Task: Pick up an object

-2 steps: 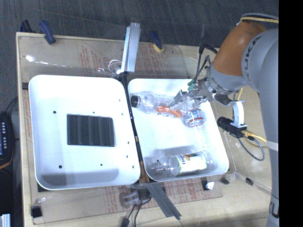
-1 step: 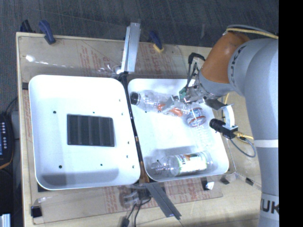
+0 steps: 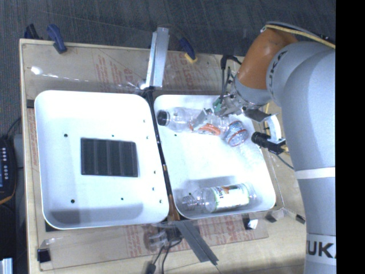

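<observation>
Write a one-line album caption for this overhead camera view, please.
Grey arm with orange band reaches into the right white bin among clear plastic bottles; the left white bin has a dark grille.

Light fell evenly and brightly from above, and the left bin (image 3: 91, 104) nearly bleached out, well away from the gripper (image 3: 223, 106). Glare glinted on the clear bottle (image 3: 219, 197) below it. Shadows were faint, and the frame looked slightly soft.

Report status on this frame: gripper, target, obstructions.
Gripper low at right bin's far edge, among crumpled clear bottles. Grasp unconfirmed. Labelled bottle lies apart at near edge. Nothing blocking.
</observation>
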{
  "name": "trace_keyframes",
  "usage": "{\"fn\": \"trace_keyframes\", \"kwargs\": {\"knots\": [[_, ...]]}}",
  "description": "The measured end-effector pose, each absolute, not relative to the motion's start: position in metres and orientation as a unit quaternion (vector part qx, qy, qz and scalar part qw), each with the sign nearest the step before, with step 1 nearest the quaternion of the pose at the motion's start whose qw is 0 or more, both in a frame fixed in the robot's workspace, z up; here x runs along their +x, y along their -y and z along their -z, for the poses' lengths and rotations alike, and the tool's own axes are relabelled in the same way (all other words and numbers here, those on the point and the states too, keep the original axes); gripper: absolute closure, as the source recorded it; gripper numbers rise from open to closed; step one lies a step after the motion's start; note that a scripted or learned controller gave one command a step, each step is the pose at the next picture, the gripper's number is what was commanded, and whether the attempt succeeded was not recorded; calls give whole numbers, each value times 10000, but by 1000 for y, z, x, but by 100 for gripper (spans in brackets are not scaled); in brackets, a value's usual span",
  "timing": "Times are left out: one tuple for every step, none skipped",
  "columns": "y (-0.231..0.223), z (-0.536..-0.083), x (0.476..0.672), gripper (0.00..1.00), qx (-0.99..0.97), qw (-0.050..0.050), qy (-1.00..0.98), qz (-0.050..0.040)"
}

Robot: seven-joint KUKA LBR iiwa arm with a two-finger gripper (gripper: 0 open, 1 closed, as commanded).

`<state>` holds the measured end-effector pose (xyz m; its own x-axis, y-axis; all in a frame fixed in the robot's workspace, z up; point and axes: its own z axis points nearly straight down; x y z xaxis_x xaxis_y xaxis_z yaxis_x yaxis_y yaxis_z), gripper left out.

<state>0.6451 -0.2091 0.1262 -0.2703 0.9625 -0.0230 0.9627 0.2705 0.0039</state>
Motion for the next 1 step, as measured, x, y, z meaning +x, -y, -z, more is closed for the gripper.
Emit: {"fn": "trace_keyframes", "kwargs": {"knots": [[216,-124,659,0,6050,-71,-7961,66]]}}
